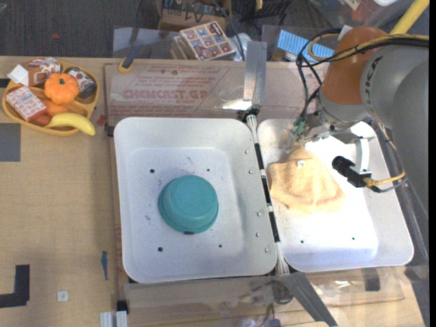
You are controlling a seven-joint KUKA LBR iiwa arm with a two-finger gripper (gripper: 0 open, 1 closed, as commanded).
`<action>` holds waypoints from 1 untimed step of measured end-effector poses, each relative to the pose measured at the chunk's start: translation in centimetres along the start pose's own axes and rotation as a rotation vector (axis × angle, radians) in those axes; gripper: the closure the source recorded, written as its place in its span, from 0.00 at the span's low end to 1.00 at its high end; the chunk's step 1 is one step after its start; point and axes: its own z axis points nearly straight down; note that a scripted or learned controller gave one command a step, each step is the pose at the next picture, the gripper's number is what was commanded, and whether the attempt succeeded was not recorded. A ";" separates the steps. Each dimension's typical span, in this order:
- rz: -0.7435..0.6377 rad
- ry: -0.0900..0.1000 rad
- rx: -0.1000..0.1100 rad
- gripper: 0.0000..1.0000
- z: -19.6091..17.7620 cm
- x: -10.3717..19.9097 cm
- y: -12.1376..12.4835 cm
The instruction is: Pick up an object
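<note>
Camera view puts my gripper (300,136) low at the yellow cloth (304,182) in the right bin (381,251). I cannot tell its grip state; I judge closing and lifting come next.

A teal bowl (189,204) sits upside down in the left bin (136,148), its flat round base facing up. It lies a little toward six o'clock of the bin's centre, apart from every wall.

A tan cloth (303,182) lies crumpled in the right bin (381,251), pale yellow-beige and soft-looking, spread in a rough lump with folds across it. It rests toward nine o'clock of that bin, its edge close to the wall shared with the left bin, and it reaches toward twelve o'clock into the bin's upper half.
</note>
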 end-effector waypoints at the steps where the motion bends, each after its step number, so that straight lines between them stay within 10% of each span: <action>1: 0.000 0.000 0.000 0.00 0.0 0.0 0.0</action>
